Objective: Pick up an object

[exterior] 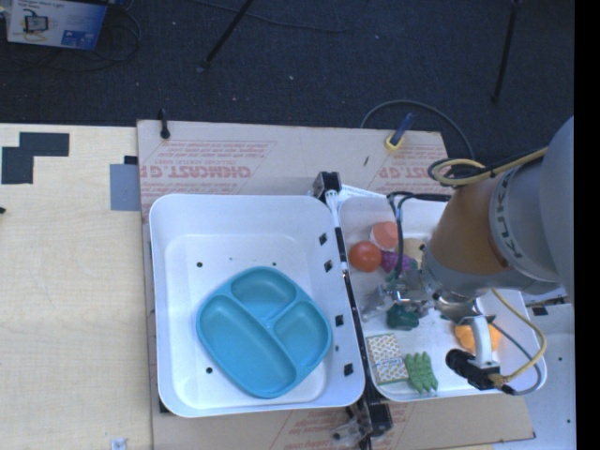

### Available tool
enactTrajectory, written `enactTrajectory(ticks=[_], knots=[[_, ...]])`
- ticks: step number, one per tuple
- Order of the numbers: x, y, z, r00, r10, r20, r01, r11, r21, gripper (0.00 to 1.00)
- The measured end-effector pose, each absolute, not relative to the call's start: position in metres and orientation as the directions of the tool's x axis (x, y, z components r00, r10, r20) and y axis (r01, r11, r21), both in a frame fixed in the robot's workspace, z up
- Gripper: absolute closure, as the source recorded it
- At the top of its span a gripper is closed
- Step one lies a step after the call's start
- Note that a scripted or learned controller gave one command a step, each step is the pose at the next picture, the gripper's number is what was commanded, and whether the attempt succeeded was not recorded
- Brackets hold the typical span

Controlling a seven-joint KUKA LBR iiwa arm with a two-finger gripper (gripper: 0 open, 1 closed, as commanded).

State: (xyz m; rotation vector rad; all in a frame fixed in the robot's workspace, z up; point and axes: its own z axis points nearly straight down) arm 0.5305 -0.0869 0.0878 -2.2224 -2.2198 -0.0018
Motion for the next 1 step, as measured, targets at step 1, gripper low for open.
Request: enactTrajectory(ticks=[1], knots=[[0.5303,-0.0863,0.0951,0.001,1.000,0.005,1.000,-0.001,-0.006,1.00]])
